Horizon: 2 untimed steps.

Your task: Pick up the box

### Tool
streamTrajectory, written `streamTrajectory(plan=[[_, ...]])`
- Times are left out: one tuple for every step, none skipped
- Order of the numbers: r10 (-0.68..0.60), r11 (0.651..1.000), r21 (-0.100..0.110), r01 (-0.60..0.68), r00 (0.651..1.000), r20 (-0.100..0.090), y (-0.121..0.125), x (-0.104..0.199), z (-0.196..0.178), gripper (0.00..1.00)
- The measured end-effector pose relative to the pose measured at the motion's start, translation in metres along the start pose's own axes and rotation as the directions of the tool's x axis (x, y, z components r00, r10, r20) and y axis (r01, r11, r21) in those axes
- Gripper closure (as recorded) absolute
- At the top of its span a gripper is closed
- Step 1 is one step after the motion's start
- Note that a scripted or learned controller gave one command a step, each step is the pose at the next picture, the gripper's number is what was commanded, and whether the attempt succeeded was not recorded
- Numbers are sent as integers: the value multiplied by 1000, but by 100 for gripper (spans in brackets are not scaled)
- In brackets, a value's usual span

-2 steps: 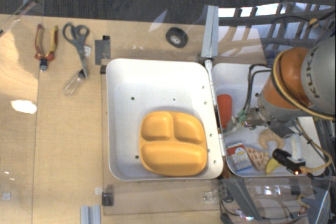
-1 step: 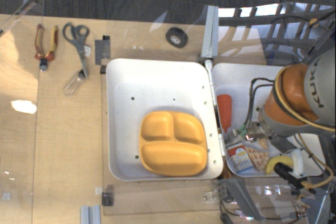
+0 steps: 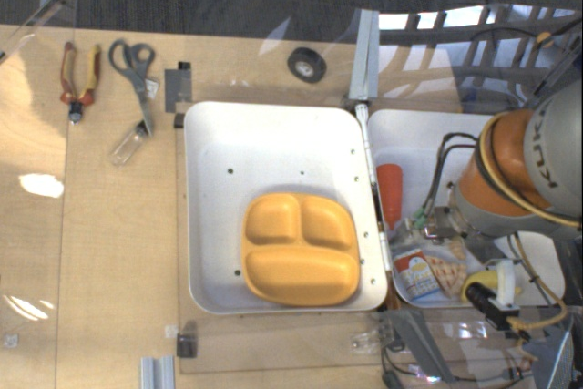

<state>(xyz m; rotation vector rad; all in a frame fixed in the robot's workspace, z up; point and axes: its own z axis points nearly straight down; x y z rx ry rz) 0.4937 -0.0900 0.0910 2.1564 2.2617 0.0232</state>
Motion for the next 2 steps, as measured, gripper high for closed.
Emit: streamTrajectory(plan=[[57,998,4,-57,998,3,66,-4,3,0],[-160,987,4,160,987,2,16,-26,1,0]])
